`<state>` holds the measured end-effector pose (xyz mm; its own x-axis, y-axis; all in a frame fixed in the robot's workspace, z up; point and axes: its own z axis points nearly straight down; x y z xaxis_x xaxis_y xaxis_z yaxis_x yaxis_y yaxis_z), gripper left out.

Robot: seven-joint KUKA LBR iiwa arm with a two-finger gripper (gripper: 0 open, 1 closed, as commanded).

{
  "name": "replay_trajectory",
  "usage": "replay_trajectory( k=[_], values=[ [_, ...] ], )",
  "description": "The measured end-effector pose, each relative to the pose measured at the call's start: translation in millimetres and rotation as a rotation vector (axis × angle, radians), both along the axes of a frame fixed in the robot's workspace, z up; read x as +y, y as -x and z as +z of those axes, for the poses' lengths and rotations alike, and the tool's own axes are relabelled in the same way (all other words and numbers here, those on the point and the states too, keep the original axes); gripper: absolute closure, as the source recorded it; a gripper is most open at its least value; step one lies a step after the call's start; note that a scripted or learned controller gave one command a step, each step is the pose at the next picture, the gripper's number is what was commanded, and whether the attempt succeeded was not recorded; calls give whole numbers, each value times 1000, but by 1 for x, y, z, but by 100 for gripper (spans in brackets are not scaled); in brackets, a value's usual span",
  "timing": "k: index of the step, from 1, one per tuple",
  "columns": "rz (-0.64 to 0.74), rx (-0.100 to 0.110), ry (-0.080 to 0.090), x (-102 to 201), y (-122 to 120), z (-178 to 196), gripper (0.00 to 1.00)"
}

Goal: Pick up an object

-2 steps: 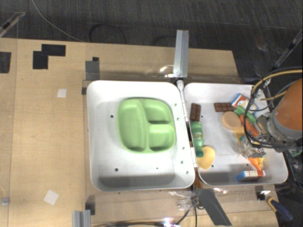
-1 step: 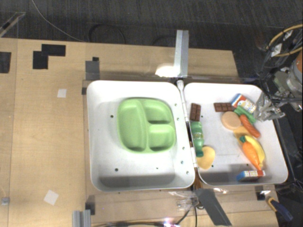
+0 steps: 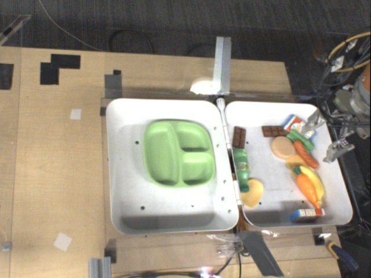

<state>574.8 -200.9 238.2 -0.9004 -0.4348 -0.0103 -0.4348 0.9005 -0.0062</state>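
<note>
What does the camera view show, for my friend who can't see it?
The robot's metal end effector hovers at the right edge of the right white bin, beside small plastic toy foods such as an orange carrot and a round tan cookie. The left white bin holds a green divided plastic plate.

— How is the scene lit?
— Evenly, from above. A bright glare patch (image 3: 203, 87) is seen behind the left bin (image 3: 124, 155), and soft shadow is cast along its near wall.

— And sharpness?
— Moderate. The small items in the right bin (image 3: 342, 210) are slightly smeared; the dark floor (image 3: 174, 10) is rendered grainy, perhaps from compression.
</note>
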Motion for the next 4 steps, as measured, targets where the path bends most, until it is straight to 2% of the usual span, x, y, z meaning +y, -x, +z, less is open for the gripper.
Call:
replay_trajectory(
  k=[1,2,3,4],
  values=[
    [104,-20,11,-6,7,-126,0],
    [74,-37,12,13,27,-132,0],
    [86,-8,3,23,66,-147,0],
    [228,-12,4,103,69,-147,0]
  ],
)
